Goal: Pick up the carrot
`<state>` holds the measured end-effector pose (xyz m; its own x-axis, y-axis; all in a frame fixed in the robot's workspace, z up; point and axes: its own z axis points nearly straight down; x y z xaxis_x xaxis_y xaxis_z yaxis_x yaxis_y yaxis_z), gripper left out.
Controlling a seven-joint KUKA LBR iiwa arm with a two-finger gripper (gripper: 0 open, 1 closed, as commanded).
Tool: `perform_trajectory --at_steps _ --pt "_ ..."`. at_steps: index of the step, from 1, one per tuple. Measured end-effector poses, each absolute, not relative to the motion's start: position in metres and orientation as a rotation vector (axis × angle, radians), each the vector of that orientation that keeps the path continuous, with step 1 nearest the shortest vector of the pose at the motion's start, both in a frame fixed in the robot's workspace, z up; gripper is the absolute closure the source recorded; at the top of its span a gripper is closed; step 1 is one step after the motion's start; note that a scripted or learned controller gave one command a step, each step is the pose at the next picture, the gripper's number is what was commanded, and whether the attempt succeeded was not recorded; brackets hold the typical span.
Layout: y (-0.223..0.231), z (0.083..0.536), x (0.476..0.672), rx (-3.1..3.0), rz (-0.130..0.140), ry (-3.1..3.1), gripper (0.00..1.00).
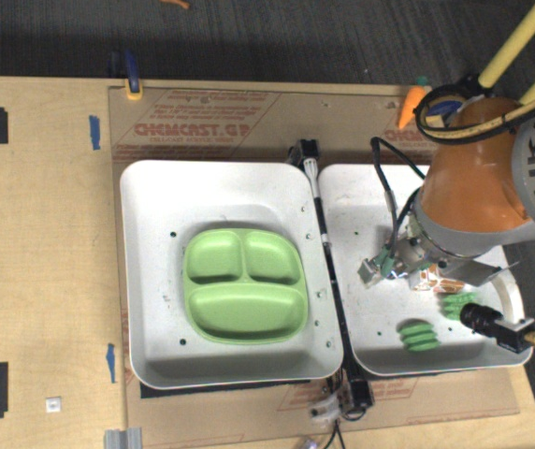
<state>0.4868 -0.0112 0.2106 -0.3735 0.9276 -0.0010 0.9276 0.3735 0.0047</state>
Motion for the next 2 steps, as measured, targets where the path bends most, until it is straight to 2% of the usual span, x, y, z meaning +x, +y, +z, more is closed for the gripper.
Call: perform_trajectory --at_steps 1,2 --pt "0.054 0.185 0.494 1.421 0.0 2.804 1.0" --pt "0.043 0.185 0.479 1.05 0.0 2.962 1.0"
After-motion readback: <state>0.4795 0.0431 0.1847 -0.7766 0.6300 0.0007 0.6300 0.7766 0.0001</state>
